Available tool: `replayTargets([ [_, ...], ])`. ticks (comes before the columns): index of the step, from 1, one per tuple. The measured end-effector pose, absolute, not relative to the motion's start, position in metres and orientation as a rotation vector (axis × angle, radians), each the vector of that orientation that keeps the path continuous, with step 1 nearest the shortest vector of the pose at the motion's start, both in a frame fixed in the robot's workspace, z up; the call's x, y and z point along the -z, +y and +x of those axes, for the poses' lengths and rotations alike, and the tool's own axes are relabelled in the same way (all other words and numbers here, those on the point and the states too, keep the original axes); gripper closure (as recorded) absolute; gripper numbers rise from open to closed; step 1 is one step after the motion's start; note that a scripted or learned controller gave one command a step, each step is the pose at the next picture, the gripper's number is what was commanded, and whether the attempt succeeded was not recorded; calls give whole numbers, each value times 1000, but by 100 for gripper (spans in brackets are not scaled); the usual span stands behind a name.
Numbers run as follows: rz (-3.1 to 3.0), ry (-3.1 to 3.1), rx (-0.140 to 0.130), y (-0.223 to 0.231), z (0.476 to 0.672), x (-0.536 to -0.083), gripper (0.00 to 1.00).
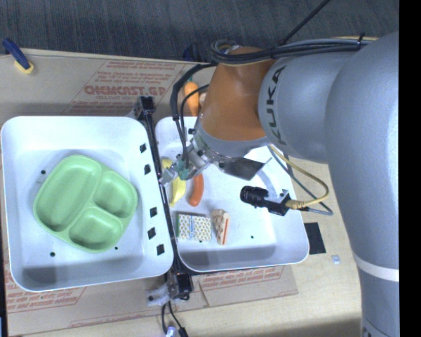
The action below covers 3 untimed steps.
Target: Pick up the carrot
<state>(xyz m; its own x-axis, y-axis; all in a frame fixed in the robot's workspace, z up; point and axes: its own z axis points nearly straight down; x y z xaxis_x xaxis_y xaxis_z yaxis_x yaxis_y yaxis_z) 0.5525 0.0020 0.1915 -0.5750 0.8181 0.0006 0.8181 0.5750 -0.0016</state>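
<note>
The carrot (195, 190), small and orange, lies in the right bin (288, 244) near its left wall. My gripper (185, 166) hangs just above and a little left of the carrot's upper end, close over a yellow piece (175, 187) that lies beside the carrot. The grey arm with its orange band covers the back half of the right bin. Nothing shows as lifted off the bin floor.
In the right bin, a patterned packet (193, 227) and a sandwich wedge (220, 227) lie in front of the carrot. An orange round thing (190, 97) peeks out behind the arm. The left bin (21, 139) holds a green divided plate (86, 202).
</note>
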Motion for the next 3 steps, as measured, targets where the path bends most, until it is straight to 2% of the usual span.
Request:
replayTargets([
  [1, -890, -3013, -2, -60, 567, -218, 100],
  [2, -1221, -2895, -3, -123, 569, -245, 100],
  [3, -952, -2996, -3, -198, 600, -312, 100],
])
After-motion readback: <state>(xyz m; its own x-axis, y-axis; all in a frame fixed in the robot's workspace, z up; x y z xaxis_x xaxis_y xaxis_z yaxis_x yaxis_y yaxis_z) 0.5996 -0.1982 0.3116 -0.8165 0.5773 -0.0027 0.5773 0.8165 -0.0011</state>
